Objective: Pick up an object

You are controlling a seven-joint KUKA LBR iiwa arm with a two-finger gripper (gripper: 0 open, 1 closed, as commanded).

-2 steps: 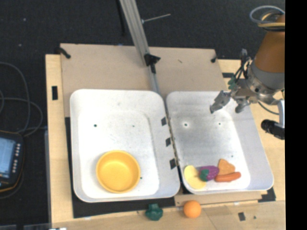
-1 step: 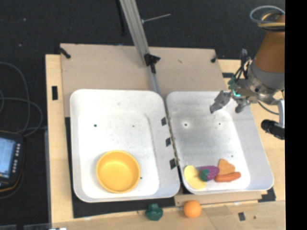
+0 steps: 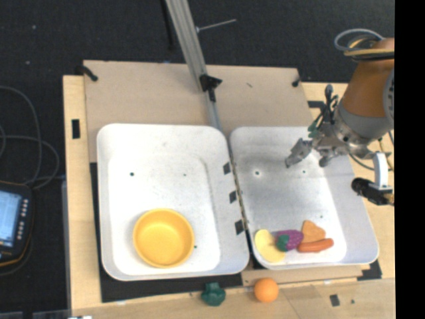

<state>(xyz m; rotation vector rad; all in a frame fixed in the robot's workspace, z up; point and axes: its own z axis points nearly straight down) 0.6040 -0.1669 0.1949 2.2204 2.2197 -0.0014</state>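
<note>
Toy food sits bunched in the near edge of the right bin [image 3: 345, 198], close to its near left corner. In that bunch is a pale yellow piece [image 3: 265, 244] at the left, a purple piece with a bit of green [image 3: 288, 239] touching it, an orange wedge [image 3: 313, 230] behind, and a long orange-red carrot [image 3: 315, 246] at the front right. They all lie close together, some touching.

The gripper [image 3: 309, 153] hangs over the far part of the right bin, near its right side, well apart from the toy food. Its two fingers are spread apart, one reaching out to the left and one nearer the wrist, and nothing is between them. The grey arm [image 3: 365, 92] with its orange band comes in from the right.

A yellow bowl [image 3: 163, 237] stands upright in the left bin [image 3: 159, 158], near its near edge (it looks round and deep). The two white bins sit side by side, touching along the middle.

On the bench [image 3: 76, 178] in front of the bins, an orange ball [image 3: 265, 290] lies just past the near edge of the right bin. A small green thing [image 3: 213, 294] lies just to its left. A grey metal pole [image 3: 189, 42] slants down from the far edge to the gap between the bins.
</note>
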